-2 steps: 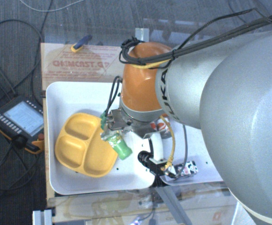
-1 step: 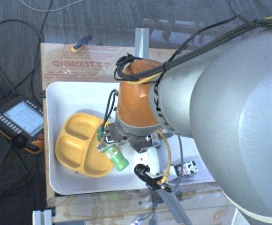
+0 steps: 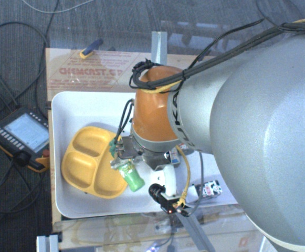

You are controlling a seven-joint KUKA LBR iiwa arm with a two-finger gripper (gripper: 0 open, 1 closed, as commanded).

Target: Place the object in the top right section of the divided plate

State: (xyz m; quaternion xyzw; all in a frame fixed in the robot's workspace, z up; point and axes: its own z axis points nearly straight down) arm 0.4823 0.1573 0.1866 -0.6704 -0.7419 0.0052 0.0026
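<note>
Closest to the lens, the grey arm (image 3: pixel 246 140) covers the right half of the view, and its orange band (image 3: pixel 152 109) stands over the white bin (image 3: pixel 79 104). Below the band, the gripper (image 3: pixel 125 164) hangs above the right edge of the yellow divided plate (image 3: pixel 92 161). A green object (image 3: pixel 133 180) sits just under the gripper, touching the plate's near right rim; I cannot tell if the jaws pinch it or stand spread. In my judgement the carrying step is in hand and the placing is not yet done. The next move calls for bringing the object over the far right section and setting it inside the ridges. Farther away lies a cardboard sheet (image 3: pixel 89 70).
</note>
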